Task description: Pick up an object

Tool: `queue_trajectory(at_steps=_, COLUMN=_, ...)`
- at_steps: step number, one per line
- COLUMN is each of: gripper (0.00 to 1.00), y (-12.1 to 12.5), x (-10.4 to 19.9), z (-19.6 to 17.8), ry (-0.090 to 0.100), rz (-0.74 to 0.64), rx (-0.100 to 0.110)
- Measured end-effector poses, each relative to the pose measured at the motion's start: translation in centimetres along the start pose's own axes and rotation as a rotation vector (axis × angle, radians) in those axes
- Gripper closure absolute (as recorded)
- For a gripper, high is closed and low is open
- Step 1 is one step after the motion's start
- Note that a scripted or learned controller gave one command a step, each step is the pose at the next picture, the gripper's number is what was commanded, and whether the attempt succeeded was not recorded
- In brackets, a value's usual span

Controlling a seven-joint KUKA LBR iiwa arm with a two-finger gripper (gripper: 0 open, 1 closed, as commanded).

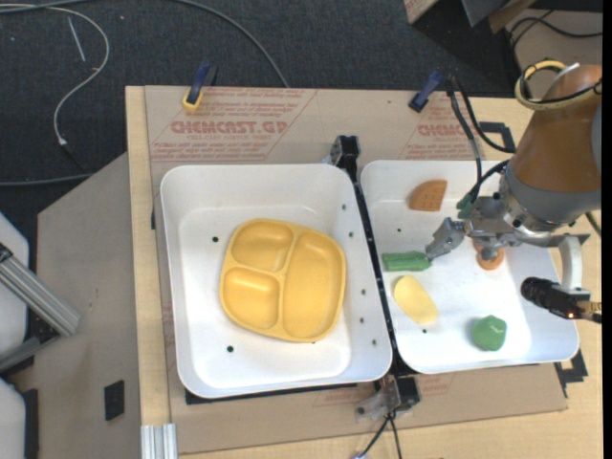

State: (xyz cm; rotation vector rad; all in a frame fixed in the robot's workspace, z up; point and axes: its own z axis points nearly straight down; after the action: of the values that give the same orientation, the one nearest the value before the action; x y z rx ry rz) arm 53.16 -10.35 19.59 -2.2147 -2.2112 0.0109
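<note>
Your gripper [449,240] hovers over the right bin [535,352], its state unclear, just beside the green stick [404,261].

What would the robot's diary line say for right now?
gripper over right bin | nearest: green bar | nothing seen held | yellow tray in left bin

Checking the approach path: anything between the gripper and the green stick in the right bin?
Nothing visible. The gripper hangs just right of the green stick, bare bin floor between; the yellow piece lies below the stick.
</note>
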Motion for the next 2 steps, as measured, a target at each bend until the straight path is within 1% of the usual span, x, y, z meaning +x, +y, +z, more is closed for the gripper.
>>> queue_trajectory(at_steps=1, gripper=0.0, y=0.3, x=0.0, z=-0.5, ry=-0.002, rz=-0.002, rx=-0.011)
queue_trajectory(at_steps=2, gripper=0.0, y=1.1, x=0.3, z=5.3, ry=-0.001, rz=-0.002, rx=-0.005)
